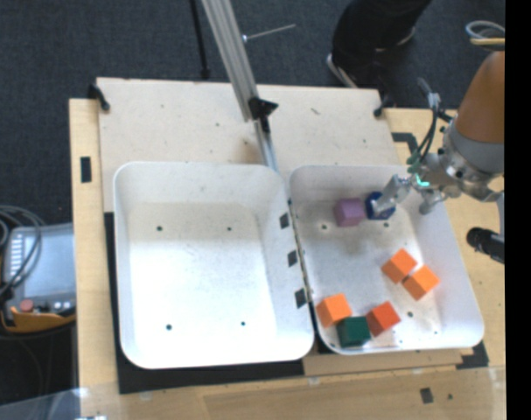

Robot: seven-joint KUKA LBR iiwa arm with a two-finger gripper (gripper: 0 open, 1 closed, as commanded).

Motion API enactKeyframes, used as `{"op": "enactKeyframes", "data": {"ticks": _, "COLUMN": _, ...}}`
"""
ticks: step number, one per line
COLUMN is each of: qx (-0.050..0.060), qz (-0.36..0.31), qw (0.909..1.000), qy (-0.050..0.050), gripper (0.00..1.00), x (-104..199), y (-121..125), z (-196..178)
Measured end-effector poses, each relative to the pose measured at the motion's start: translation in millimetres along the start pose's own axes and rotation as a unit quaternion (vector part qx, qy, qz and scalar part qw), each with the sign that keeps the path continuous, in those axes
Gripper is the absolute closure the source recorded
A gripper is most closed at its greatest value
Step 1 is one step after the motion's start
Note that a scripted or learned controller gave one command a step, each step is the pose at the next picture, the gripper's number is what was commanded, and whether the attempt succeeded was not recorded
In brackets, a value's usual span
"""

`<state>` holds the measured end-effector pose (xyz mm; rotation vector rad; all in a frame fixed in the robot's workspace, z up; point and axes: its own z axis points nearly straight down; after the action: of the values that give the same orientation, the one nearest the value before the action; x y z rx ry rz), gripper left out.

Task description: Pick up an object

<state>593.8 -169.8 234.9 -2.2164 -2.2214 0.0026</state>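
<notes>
purple block sits in the right bin, its far half — the gripper reaches right beside it, seemingly touching, likely lined up for a grab. can't tell its state. orange blocks lie nearer than the purple one, untouched.

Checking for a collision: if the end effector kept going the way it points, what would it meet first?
Most likely the purple block, right beside the end effector in the right bin; depth is unclear.
</notes>
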Motion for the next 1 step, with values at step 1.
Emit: {"op": "enactKeyframes", "data": {"ticks": 1, "qx": -0.002, "qz": 0.0, "qw": 1.0, "qy": 0.0, "gripper": 0.0, "x": 0.0, "y": 0.8, "z": -2.4}}
